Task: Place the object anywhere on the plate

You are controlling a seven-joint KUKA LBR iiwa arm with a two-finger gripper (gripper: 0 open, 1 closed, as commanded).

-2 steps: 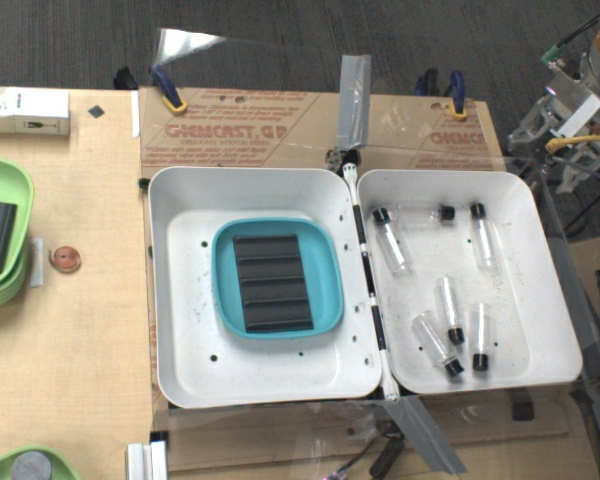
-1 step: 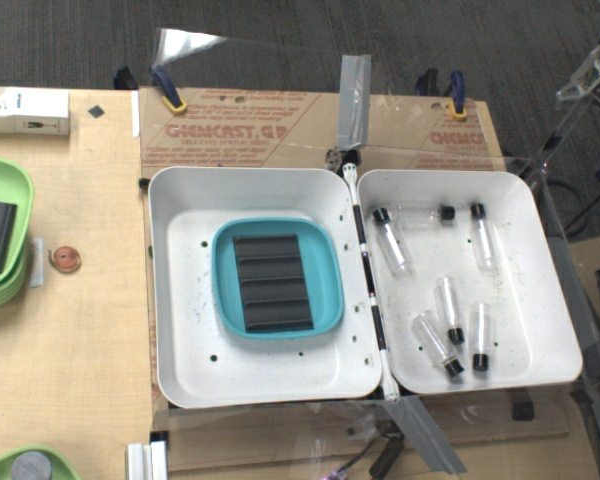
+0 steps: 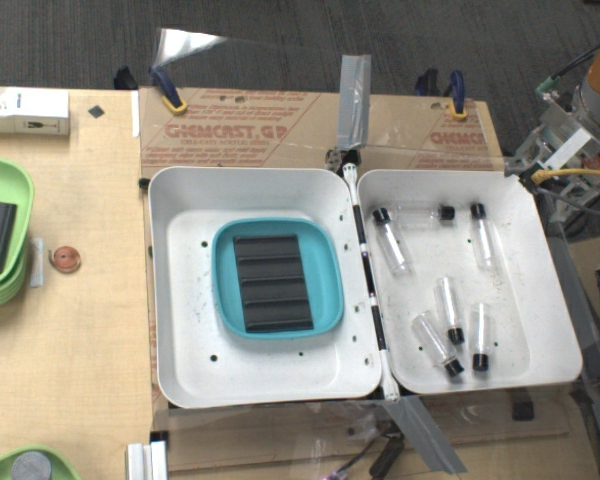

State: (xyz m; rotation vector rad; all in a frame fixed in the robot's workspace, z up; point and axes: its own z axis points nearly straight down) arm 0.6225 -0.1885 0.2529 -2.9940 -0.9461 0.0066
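A teal plate [image 3: 226, 268] with rounded corners lies in the middle of the left bin [image 3: 180, 358]. A black ridged block [image 3: 272, 283] rests flat on it. Several clear tubes with black caps lie loose in the right bin [image 3: 550, 358], among them one at the upper left [image 3: 390, 240], one at the upper right [image 3: 481, 234] and a cluster at the lower middle [image 3: 448, 310]. My gripper [image 3: 540, 160] hangs at the right edge, just above the right bin's far right corner, apart from every tube.
Cardboard [image 3: 240, 123] lies behind the bins, held by clamps. A green tray [image 3: 5, 183] and a small white box [image 3: 25, 113] sit on the wooden bench at the left. Cables trail beside the arm at the right.
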